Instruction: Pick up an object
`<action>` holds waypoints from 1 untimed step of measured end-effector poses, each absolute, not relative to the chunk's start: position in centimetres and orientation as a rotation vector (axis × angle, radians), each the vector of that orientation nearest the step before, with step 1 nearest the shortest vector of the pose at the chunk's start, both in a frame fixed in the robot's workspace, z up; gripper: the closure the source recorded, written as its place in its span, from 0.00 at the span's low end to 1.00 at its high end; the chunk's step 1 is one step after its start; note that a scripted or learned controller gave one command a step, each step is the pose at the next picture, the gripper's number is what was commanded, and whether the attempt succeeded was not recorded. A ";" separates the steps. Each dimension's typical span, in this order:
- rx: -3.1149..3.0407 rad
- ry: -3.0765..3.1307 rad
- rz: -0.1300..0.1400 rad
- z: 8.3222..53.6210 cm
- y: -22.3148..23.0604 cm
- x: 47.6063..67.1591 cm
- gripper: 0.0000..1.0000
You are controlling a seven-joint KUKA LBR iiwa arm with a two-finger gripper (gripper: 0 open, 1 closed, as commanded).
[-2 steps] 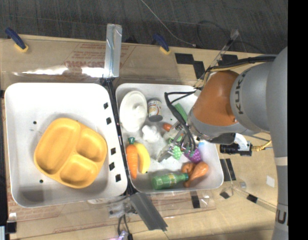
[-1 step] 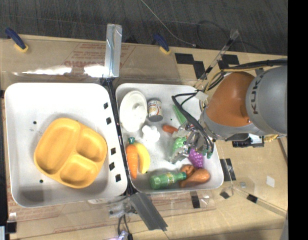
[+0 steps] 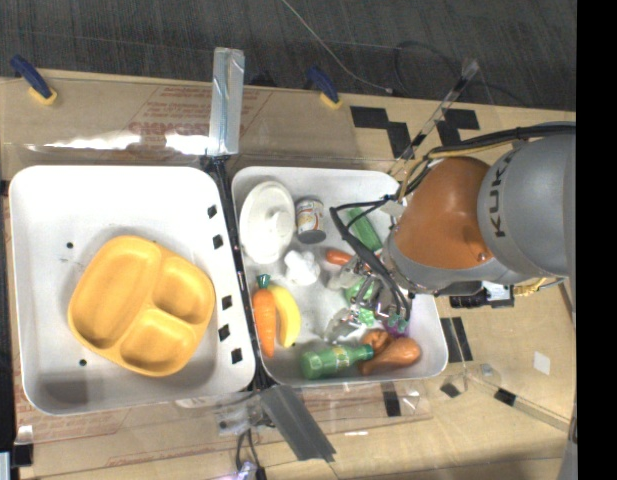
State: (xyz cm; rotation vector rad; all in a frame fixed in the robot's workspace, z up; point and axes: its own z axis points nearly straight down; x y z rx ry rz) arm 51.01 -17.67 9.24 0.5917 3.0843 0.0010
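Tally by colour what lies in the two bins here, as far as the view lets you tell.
Yellow: 2, divided plate, banana
Orange: 1, carrot
Green: 2, bottle, upper bottle
White: 1, bowl
Brown: 1, drumstick-like toy
Total: 7; small items under the arm are too cluttered to count.

Two white bins [image 3: 118, 183], one yellow tray [image 3: 140, 304], one green bottle [image 3: 333, 360], one banana [image 3: 285, 313].

Your robot arm [image 3: 518, 208] has a smooth, rounded grey casing marked with dark "KUKA" lettering. A glossy orange band [image 3: 443, 218] wraps the section above the wrist. You'll find thin black cables looping from the wrist toward the metallic gripper [image 3: 373, 303].
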 end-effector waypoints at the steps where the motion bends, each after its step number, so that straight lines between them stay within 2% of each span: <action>1: 0.499 3.097 0.002 9.4 -19.0 50.7 0.00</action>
